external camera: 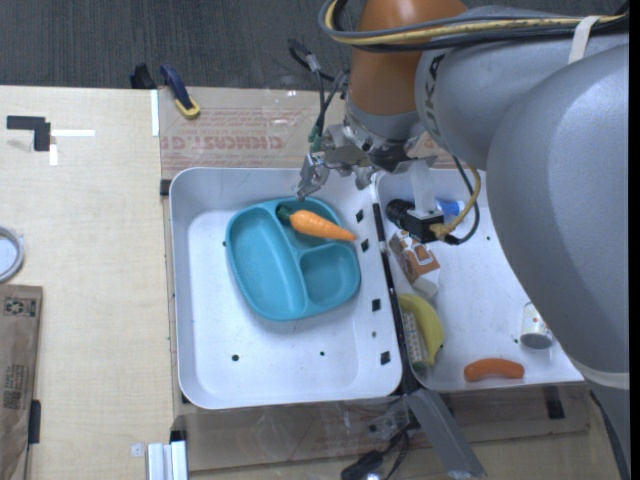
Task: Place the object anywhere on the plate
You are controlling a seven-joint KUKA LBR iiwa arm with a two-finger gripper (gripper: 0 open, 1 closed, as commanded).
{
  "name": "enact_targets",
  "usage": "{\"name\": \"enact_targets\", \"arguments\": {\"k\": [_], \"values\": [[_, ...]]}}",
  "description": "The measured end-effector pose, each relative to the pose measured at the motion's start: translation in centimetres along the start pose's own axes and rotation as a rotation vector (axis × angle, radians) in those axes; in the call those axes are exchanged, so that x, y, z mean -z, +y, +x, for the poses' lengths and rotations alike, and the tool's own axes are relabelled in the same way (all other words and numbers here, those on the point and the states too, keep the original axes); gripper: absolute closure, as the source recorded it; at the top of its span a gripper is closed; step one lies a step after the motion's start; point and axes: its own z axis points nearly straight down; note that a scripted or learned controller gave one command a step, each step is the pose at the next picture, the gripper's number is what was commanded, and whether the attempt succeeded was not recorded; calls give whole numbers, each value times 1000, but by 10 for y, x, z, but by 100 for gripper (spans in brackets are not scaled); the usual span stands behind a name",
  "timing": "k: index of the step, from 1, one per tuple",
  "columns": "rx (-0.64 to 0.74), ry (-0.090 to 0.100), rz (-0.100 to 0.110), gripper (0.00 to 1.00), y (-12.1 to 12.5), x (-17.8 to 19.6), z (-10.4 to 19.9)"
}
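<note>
On one blue plate (pixel 285 278), one carrot (pixel 322 226), jaws (pixel 312 180) above.

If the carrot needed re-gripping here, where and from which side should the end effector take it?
Probably across the thick orange middle of the carrot, coming straight down from above. It lies flat on the blue plate, at its upper rim, long axis running left-right, green end left and narrow tip right. Closing across that axis should be steadier than pinching the tapered tip.
</note>
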Motion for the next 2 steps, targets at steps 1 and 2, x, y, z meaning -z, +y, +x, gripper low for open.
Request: {"name": "enact_targets", "arguments": {"k": [1, 2], "values": [[-39, -1, -2, 0, -26, 94, 12], [-72, -1, 1, 0, 3, 35, 75]]}}
